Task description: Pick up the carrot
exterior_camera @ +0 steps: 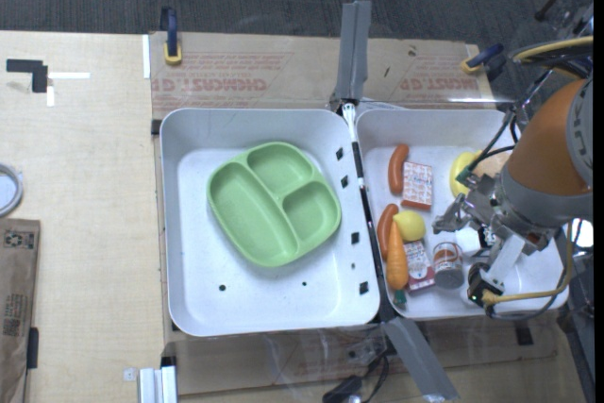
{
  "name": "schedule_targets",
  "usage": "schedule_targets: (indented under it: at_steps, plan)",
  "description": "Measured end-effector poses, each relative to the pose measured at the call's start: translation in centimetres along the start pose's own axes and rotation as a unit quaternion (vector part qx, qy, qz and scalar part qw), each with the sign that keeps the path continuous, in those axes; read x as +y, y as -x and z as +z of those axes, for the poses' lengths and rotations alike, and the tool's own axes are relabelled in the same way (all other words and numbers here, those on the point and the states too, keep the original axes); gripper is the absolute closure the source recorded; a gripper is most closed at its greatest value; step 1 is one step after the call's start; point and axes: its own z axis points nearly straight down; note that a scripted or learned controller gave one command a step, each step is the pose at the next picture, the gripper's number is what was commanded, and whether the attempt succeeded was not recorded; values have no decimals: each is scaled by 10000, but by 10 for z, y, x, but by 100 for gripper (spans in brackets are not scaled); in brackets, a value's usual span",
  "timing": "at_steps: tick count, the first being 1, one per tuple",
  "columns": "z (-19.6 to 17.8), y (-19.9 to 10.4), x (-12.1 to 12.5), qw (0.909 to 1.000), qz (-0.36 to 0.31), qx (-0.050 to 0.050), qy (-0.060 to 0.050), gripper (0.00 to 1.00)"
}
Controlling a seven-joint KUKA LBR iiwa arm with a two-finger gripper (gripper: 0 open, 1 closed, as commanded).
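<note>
Hovering low right in the frame, my gripper (451, 224) holds nothing; next I move left to the carrot (396, 261).

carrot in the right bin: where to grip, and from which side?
Probably grip the carrot at mid-length from straight above, jaws across its narrow width. It lies flat, lengthwise along the right bin's left wall, with a red pepper and lemon crowding its upper end, so side approaches look blocked.

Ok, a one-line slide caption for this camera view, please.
KUKA arm hangs over the right bin where the carrot lies at its left wall; a green plate sits in the left bin.
</note>
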Motion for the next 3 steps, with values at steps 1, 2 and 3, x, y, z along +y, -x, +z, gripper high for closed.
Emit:
schedule_targets:
  at_steps: [1,2,3]
  plan:
    - [46,-8,10,9940,1065,114,206,0]
    - [35,-8,13,9940,1062,117,251,100]
    - [-34,-50,-40,9400,3411,-8,-3,100]
